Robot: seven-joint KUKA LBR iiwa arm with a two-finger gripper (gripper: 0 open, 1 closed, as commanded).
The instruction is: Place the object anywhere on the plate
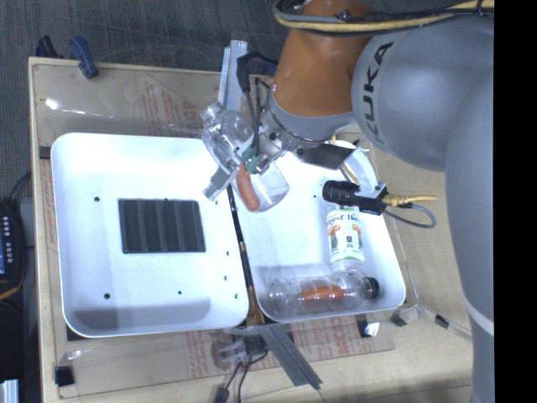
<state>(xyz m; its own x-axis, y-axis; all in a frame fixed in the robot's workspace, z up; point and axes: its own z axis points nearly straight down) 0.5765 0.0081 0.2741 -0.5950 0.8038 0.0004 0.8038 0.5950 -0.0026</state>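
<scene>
The hand is seen above the seam between the two white bins, at the far end of the right bin. A small orange object, carrot-like in shape, shows just below the transparent fingers, and it appears to be pinched between them — though the clear plastic and the glare make the contact hard to confirm. Whether it is truly gripped cannot be told with certainty.

The dark ribbed plate lies flat in the middle of the left bin, well to the left of the hand.

The orange object is judged to be light and smooth, probably a stiff plastic toy; being tapered and slick, it could slip or pivot if held near its tip, so a hold across its thicker middle would be safer. It seems unlikely to break if dropped.

In the right bin two bottles are left — a clear one lying on its side along the near wall, and a labelled one lying just to the right of centre.
</scene>
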